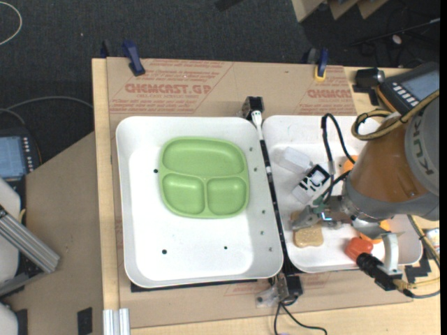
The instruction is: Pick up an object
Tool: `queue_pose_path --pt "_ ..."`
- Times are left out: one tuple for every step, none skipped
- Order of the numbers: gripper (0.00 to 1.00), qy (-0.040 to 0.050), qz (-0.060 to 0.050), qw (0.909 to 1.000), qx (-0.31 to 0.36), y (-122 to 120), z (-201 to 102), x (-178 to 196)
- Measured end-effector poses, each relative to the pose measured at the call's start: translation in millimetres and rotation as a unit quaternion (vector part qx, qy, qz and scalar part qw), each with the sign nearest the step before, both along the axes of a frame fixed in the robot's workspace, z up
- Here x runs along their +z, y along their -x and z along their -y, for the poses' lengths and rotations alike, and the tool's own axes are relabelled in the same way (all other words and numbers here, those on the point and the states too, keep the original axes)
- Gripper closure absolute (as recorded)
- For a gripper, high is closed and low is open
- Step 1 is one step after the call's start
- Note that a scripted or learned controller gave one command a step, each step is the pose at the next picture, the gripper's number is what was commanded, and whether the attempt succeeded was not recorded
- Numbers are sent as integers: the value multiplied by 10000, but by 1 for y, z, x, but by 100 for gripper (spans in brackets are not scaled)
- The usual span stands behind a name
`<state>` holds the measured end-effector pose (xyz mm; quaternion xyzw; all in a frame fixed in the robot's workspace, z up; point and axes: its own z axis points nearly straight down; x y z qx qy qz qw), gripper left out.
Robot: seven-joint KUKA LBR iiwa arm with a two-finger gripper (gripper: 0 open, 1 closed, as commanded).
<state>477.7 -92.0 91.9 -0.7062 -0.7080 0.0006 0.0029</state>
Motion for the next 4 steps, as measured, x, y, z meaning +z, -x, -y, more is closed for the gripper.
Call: queue_pose_path --pt "100 18 39 10000 -18 -2 3 13" --pt "100 5 68 10000 38 -3 -88 97" --pt "100 -2 64 10000 41 -2 -166 171" --pt "100 -10 125 9999 6 -3 -178 361"
